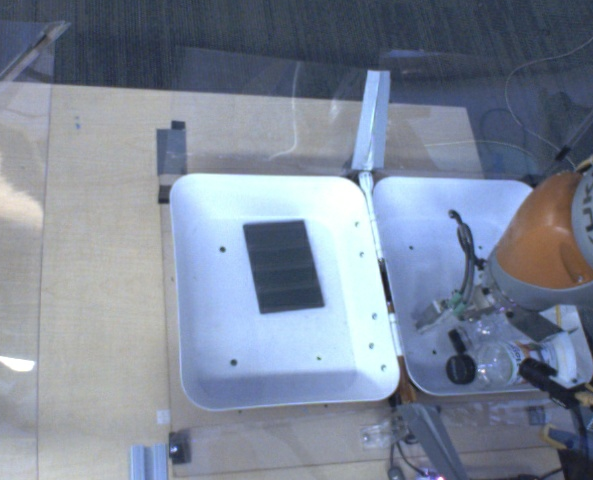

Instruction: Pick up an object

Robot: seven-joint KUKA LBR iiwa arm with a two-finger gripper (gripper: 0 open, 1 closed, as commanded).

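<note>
We are looking down on two white bins sitting side by side on the wooden surface [86, 298]. Taking the right bin [416, 223] as our landmark, the left bin [201, 368] is lying just beside it, touching along the shared edge, and is carrying one dark ribbed rectangular pad [284, 265] lying flat near its middle.

The arm [551, 243] is reaching down over the right bin's near right part, presumably because the candidates for picking are gathered there. Its gripper [473, 303] is hanging low among the clutter, and we cannot tell how the jaws are standing, nor whether anything is sitting between them.

Inside the right bin, toward its near edge, we are counting one clear plastic bottle [496, 360] lying on its side, one small black round piece [461, 369] just beside it, and some thin metallic bits [434, 316] further in. We judge the grasp attempt is under way but unproven.
</note>
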